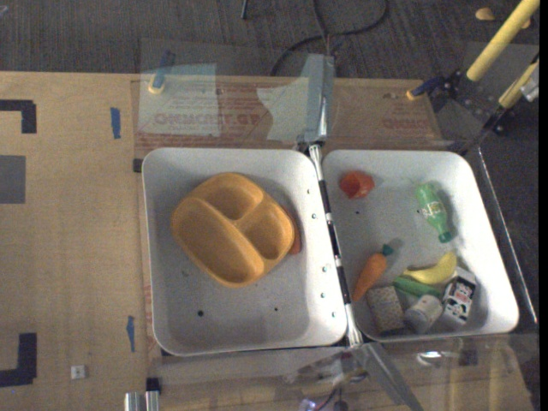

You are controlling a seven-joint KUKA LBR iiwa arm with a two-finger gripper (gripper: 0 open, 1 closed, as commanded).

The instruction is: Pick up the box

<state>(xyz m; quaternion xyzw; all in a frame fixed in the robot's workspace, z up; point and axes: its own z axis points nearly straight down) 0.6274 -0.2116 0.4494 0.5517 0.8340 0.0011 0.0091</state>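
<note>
Cardboard-topped desk carries two white bins side by side, dark carpet along the top of the frame. Left bin holds an orange divided plate. Right bin: red item upper left, green bottle upper right, carrot centre-left, banana lower centre. Box, small, white with dark print, lies in the lower right corner of the right bin, touching a grey can, beside a tan sponge-like block, just under the banana. Yellow poles at upper right. Pincer state: cannot tell.
</note>
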